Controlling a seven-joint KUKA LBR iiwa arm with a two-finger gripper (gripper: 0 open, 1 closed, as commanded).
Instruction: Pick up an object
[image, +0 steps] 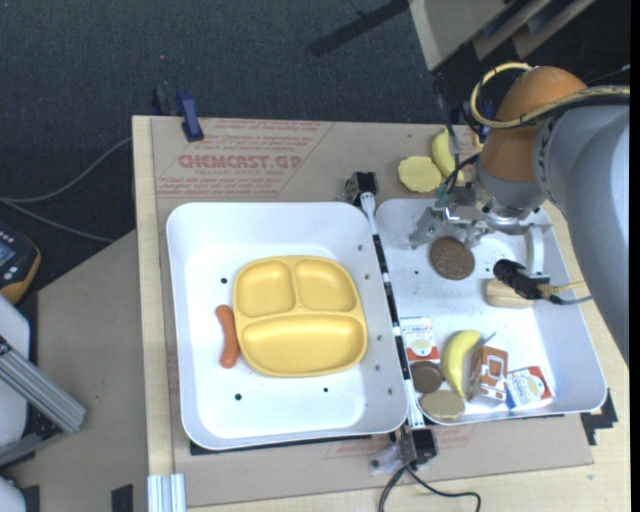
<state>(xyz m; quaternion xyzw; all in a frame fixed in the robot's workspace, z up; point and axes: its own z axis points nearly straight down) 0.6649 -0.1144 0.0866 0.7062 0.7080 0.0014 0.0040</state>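
My gripper (452, 226) hangs over the far part of the right bin (570, 345), its fingers spread open with nothing between them. A round brown cookie (452, 260) lies on the bin floor just in front of the fingertips, apart from them. Nearer the front of this bin lie a banana (460, 360), a small red and white carton (417, 336), a dark brown disc (426, 377), a tan disc (441, 404), an orange and white carton (489, 372) and a white packet (528, 386).
The left bin (195, 300) holds a yellow divided plate (298, 315) with an orange sausage (228, 335) beside it. Two yellow toy foods (422, 173) lie on the board behind the right bin. The grey arm (590, 150) fills the upper right.
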